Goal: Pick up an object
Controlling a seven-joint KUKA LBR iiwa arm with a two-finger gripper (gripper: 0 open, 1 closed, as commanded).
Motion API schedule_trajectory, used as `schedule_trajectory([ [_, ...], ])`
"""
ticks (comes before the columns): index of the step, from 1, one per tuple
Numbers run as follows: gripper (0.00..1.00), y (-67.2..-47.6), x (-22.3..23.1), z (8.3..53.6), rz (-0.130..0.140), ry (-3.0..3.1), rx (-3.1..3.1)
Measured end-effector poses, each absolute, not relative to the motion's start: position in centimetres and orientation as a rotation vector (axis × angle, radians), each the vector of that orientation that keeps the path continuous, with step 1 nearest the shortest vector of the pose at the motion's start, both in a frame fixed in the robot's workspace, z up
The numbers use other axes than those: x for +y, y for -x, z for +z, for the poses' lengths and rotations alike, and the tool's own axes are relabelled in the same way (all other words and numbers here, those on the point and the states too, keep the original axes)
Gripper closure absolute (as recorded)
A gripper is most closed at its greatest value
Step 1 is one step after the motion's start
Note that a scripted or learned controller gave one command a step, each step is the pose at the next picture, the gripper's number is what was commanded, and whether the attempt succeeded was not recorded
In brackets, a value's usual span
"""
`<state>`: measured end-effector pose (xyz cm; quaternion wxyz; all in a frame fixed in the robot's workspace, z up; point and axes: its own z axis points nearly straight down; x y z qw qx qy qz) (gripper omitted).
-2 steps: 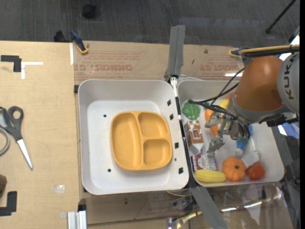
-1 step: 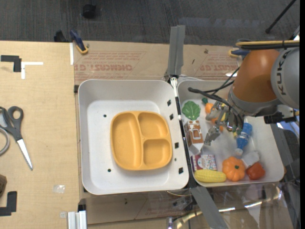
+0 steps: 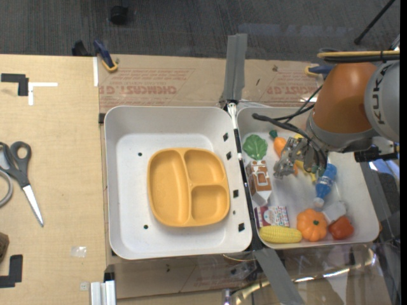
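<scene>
My gripper (image 3: 287, 164) hangs low over the middle of the right bin (image 3: 369, 189), below the arm's orange band (image 3: 343, 100). A small orange piece (image 3: 280, 146) lies just to its upper left, and a green leafy toy (image 3: 254, 147) sits further left. A blue bottle (image 3: 324, 183) lies right beside the gripper on its right. A brown carton (image 3: 259, 175) lies to its left. Along the bin's near side are a yellow corn cob (image 3: 281, 235), an orange pumpkin (image 3: 311, 224), a red vegetable (image 3: 341, 228) and a red-and-white packet (image 3: 275, 216). Nothing is visibly held.
The left bin (image 3: 121, 170) holds a yellow divided plate (image 3: 189, 186). Scissors (image 3: 22, 176) lie on the wooden bench at far left. Black cables (image 3: 280, 116) run from the arm across the right bin's far edge. A grey strap (image 3: 235, 68) runs between the bins at the back.
</scene>
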<state>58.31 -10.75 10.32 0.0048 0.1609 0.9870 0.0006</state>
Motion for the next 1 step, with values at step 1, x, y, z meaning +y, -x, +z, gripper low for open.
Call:
schedule_trajectory([
  [1,1.00,-61.71,-16.01,9.60,0.001,-0.967,2.980],
])
